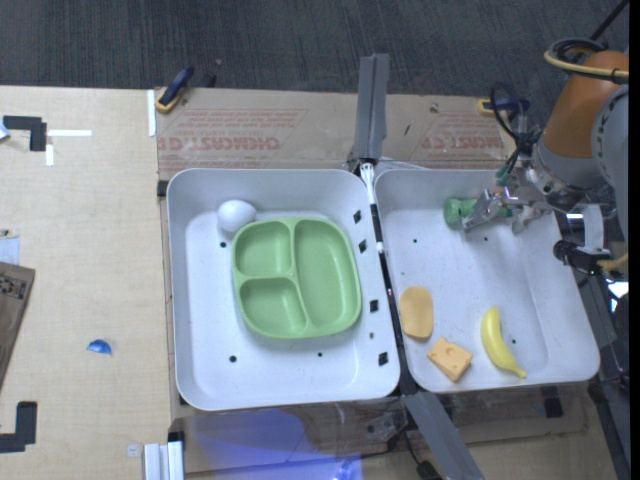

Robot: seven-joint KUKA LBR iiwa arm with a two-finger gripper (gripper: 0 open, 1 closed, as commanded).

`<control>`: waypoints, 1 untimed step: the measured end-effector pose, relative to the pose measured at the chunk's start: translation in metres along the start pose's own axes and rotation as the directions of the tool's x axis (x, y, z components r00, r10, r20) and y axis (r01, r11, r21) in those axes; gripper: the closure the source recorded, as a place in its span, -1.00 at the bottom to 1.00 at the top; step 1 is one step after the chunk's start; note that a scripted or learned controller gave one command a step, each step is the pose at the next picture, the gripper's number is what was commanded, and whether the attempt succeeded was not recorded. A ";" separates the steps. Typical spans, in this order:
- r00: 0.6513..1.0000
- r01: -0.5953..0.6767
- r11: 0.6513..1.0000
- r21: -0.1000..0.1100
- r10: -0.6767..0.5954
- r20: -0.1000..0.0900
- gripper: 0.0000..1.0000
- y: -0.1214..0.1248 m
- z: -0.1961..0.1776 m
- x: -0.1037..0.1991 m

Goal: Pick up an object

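Fingers point(478, 214) sit low in the right bin point(560, 368), apparently clamped on a small green object point(457, 209).

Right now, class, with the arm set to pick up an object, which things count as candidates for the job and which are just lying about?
Belonging to the job:
gripper
green object beside it
banana
cheese wedge
orange piece
right bin

Just lying about:
green divided tray
white ball
left bin
blue scrap on the bench
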State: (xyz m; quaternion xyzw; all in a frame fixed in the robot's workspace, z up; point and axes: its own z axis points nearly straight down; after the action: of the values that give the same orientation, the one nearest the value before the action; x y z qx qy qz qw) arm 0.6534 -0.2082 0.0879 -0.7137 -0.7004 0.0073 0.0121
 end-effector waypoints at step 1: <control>1.000 0.011 1.000 -0.003 -0.011 0.007 -1.00 -0.001 0.001 0.052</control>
State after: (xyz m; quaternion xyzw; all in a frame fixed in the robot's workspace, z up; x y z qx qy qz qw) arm 0.6530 -0.1567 0.0875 -0.7097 -0.7044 0.0085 0.0086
